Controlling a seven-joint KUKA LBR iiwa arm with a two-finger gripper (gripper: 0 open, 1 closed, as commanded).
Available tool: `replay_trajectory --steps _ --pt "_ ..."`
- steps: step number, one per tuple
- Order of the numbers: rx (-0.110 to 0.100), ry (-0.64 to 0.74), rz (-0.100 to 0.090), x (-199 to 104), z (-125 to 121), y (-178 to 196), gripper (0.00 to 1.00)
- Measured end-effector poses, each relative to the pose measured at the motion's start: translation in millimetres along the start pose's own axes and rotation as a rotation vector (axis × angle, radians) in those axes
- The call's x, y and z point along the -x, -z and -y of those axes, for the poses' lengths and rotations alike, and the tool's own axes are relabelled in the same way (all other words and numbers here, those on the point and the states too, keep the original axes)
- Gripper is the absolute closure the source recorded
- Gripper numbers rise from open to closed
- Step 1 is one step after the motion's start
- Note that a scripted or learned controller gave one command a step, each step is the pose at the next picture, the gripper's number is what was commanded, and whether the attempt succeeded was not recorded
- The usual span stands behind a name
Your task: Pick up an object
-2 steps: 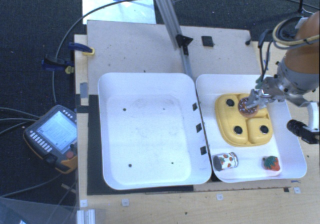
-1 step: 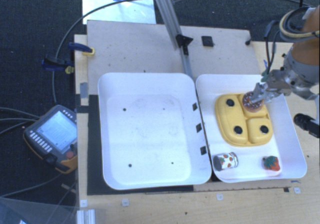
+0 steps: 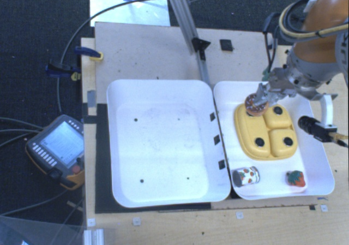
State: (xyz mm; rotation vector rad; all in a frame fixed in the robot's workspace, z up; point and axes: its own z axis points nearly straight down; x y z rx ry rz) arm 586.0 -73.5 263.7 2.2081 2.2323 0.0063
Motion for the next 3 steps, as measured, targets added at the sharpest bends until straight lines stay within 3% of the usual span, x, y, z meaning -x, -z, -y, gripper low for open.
replay_trajectory --steps 2,3 --pt "-0.002 -0.001 0.0 -103 -38 -29 1.0" --pt "0.0 -0.001 -0.001 -152 -50 -22 1.0"
